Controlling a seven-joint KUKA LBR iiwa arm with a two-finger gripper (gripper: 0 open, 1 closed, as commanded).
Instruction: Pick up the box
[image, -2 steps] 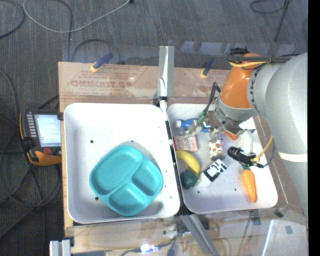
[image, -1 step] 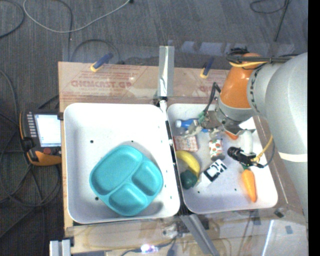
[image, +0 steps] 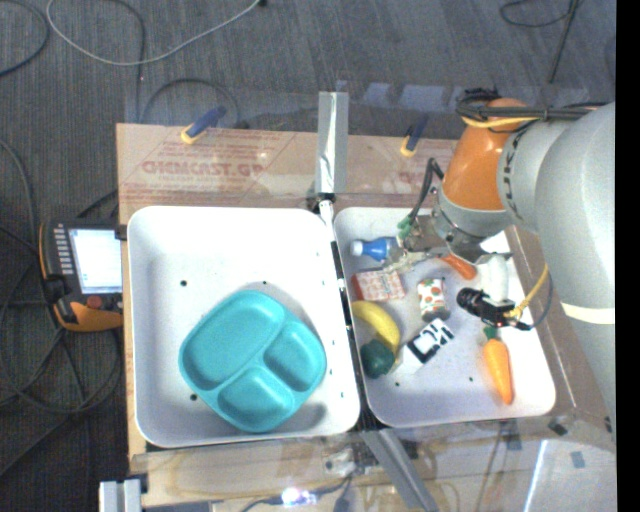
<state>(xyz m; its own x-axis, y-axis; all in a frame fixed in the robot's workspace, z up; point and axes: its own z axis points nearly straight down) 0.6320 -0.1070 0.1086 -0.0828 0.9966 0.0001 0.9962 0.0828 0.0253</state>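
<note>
I see arm reaching from right into right bin (image: 535, 400), orange band above wrist. Claw (image: 418, 238) low at upper part of bin; released or clenched, I cannot tell. Box (image: 380, 287), reddish printed, lies flat just below-left of claw, near but apart from it. Blue bottle (image: 376, 248) beside claw on left. Banana (image: 376, 323) just under box. Carrot (image: 498, 368) well apart, lower right. Teal tray (image: 254, 359) in left bin (image: 160, 260).
</note>
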